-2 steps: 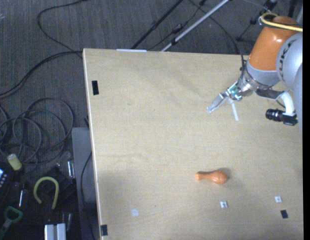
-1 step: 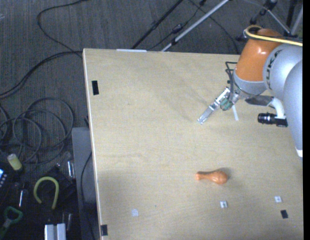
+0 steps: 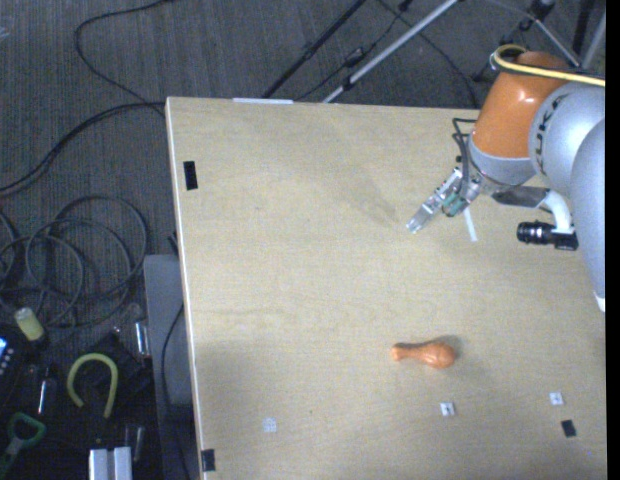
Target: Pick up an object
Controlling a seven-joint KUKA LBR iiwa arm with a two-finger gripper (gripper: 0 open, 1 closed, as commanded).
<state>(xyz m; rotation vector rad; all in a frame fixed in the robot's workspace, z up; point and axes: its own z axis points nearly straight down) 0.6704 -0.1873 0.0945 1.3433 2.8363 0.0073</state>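
Arm: the grey arm (image 3: 580, 158) with its orange band (image 3: 515, 108) comes in at the 2 o'clock part of the view and leans over the table (image 3: 290, 268).
Hand: the hand (image 3: 440, 208) points down and toward 8 o'clock from the wrist, above the table's upper right area; two thin pale fingers (image 3: 422, 218) stand a little apart, one slanting toward 8 o'clock and one toward 5 o'clock, and nothing is between them.
Object: a small orange thing (image 3: 427, 353), shaped like a pear or a little gourd, lies on its side on the table, its narrow end toward 9 o'clock and its round end toward 3 o'clock; it sits at 6 o'clock from the hand and well apart from it.
Table: a plain tan top with a black mark (image 3: 190, 175) near its 10 o'clock corner and a few small white and black tags (image 3: 447, 408) near the 5 o'clock side.
Floor: dark carpet at 9 o'clock carries coiled black cables (image 3: 70, 258), a yellow-green hook shape (image 3: 92, 378) and other small gear too dim to name.
Background: grey stand legs (image 3: 430, 18) cross the floor at 12 o'clock beyond the table.
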